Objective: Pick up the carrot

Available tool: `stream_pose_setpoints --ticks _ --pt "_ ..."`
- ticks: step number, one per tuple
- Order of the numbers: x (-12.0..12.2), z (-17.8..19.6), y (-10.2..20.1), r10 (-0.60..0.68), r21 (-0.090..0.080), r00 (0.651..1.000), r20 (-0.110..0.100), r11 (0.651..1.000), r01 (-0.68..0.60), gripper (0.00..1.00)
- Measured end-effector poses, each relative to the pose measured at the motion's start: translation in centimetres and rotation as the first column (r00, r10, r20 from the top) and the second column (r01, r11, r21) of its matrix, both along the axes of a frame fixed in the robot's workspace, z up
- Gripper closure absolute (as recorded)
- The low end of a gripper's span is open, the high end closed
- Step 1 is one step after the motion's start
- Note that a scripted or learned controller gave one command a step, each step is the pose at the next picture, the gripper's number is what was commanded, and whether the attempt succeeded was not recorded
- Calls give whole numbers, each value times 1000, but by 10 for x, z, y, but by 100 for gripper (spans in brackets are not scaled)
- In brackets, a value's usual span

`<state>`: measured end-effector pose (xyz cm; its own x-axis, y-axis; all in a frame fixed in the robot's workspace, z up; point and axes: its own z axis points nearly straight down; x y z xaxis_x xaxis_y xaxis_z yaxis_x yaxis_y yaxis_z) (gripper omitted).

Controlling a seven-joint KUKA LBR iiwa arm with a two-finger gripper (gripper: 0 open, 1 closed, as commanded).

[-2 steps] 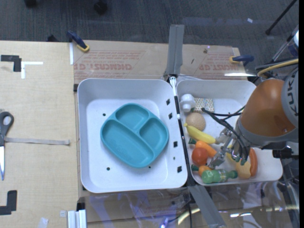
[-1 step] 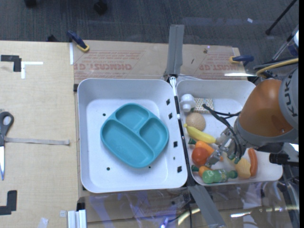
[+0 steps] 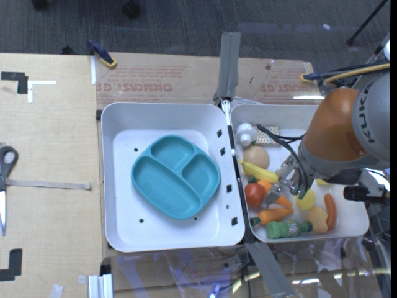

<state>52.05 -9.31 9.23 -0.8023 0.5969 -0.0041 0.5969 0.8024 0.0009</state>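
The robot's metal two-finger hand (image 3: pixel 279 191) is low in the right white bin (image 3: pixel 353 225), among the plastic toy foods, so the step in hand looks like the descent onto the target. Whether the hand is spread or pressed together, I cannot tell; cables and clutter blur it. The orange plastic carrot (image 3: pixel 275 215) lies near the bin's front edge, just below the hand, beside the red tomato (image 3: pixel 255 194) and above the green bottle (image 3: pixel 288 229). Its long axis runs roughly left-right along that edge, slightly tilted, the thicker end seemingly toward the left wall. The next move calls for closing across the carrot's short width. The blue divided plate (image 3: pixel 176 176) sits in the left white bin (image 3: pixel 111 228).
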Motion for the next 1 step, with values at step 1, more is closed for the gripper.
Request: stream_pose_setpoints --ticks 1 --pt "2 10 -1 3 -4 1000 5 1000 -3 100"
